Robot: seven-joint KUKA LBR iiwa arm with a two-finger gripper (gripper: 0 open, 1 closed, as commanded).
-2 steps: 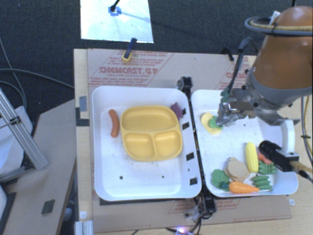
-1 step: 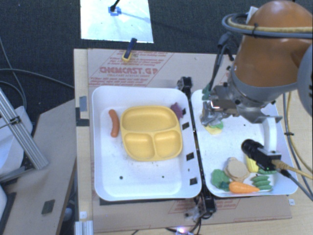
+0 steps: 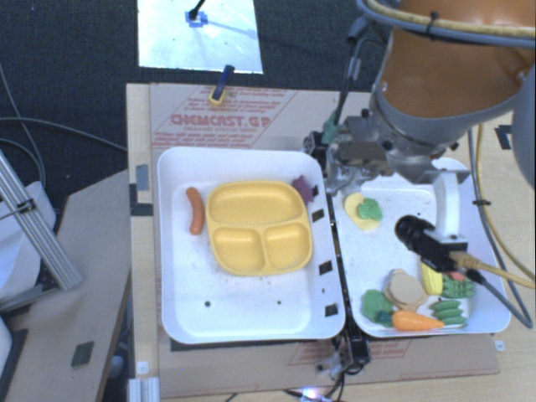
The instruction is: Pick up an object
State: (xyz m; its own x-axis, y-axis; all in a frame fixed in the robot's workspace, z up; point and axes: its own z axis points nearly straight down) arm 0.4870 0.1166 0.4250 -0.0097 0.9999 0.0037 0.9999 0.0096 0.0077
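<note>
Your arm (image 3: pixel 452 65) looms over the right bin (image 3: pixel 494 312) — toy food clusters at its near edge, a carrot (image 3: pixel 416 322) foremost. Whether the fingers are open, you cannot tell. A yellow tray (image 3: pixel 255 224) fills the left bin (image 3: pixel 180 308).

Two white bins (image 3: pixel 172 249) sit on a tan board printed with red lettering (image 3: pixel 222 121). One bin has a yellow divided tray (image 3: pixel 255 224) and an orange-brown sausage (image 3: pixel 196 210); the other has an orange carrot (image 3: pixel 414 321) (green-topped) and green peas (image 3: pixel 446 310).
</note>
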